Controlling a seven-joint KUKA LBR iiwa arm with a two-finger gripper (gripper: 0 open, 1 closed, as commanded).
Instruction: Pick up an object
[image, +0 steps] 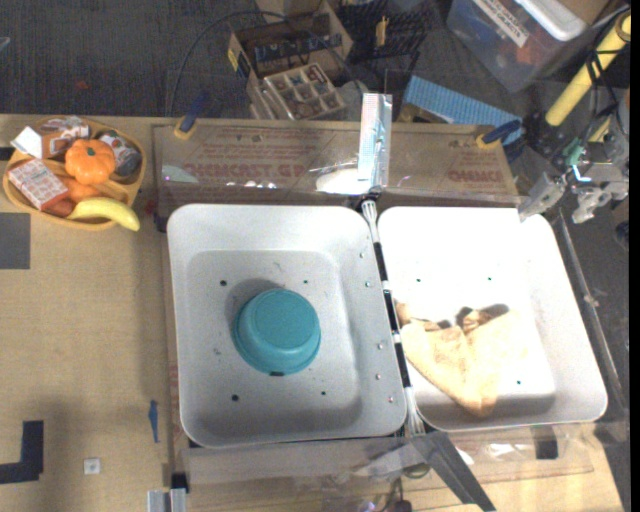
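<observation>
2 shallow white plastic bins sat side by side on my bench. An upturned round teal bowl (278, 330) lay in the middle of the left bin (200, 240). A crumpled tan cloth (455, 352) lay in the right bin (560, 300), against its left wall. A round basket of toy food (72, 172) stood behind and left of both.

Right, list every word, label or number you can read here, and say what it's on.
None can be read for sure.
Cardboard strip behind the bins: faint reddish print, too blurred.
Small box in the fruit basket: red and white label, too small.
Teal bowl and tan cloth: no print visible.
</observation>
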